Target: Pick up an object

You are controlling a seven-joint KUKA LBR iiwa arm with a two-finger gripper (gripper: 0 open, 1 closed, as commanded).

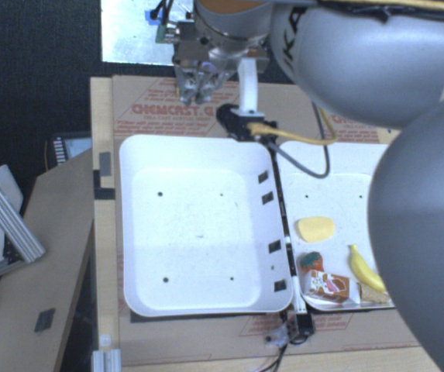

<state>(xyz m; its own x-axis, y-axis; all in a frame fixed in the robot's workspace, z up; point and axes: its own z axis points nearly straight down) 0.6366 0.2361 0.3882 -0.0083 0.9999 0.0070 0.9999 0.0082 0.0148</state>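
You are looking down at two shallow white plastic bins side by side on a cardboard sheet printed with red letters. The left bin has smooth, rounded walls. The right bin holds three things at about 4 o'clock: a pale yellow rounded lump, a curved yellow banana, and a small red and white carton. At 12 o'clock the gripper hangs over the cardboard beyond the left bin, its metal fingers close together with nothing between them. The bulky grey arm hides the right bin's far edge.
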